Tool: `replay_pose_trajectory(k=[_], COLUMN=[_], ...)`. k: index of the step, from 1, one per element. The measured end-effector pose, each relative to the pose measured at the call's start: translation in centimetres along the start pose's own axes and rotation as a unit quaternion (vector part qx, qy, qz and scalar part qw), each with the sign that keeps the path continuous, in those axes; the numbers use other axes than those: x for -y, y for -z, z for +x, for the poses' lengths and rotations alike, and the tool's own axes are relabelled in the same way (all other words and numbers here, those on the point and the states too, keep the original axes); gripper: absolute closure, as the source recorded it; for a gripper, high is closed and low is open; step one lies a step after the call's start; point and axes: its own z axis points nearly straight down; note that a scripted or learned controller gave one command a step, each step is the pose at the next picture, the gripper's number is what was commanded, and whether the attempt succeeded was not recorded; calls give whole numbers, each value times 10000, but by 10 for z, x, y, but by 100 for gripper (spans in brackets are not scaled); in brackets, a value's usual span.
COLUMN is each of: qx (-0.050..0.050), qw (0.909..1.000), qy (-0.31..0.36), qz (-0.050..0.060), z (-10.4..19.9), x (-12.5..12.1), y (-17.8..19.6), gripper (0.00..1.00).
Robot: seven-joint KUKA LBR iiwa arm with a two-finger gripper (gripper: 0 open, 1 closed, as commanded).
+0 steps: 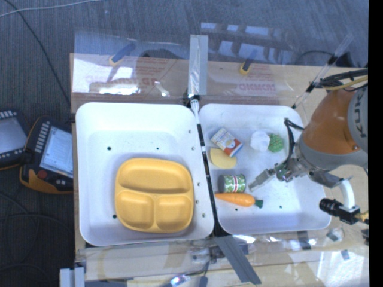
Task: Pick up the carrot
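The left bin [90,160] holds a yellow divided plate [154,194]. The right bin [299,217] holds the carrot [236,200] at its lower left, a can [232,182] above it, and the claw [261,179] close by, state unclear.

Orange carrot [236,200], green stem end pointing right, lying flat, right bin's front.

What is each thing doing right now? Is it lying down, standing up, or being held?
Carrot: lying flat in the right bin, not held.
Can: on its side, just above the carrot.
Carton: lying flat.
Broccoli: resting loose.
Yellow tray: flat in the left bin.
Gripper: low over the right bin, holding nothing.
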Motion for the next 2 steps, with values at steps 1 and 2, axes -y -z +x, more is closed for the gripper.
replay_pose_trajectory(k=[1,2], qx=[17,3], qw=[9979,9948], qy=[-650,1023], qz=[-8,1], z=[69,98], x=[-24,1], y=[118,68], gripper=[0,0])
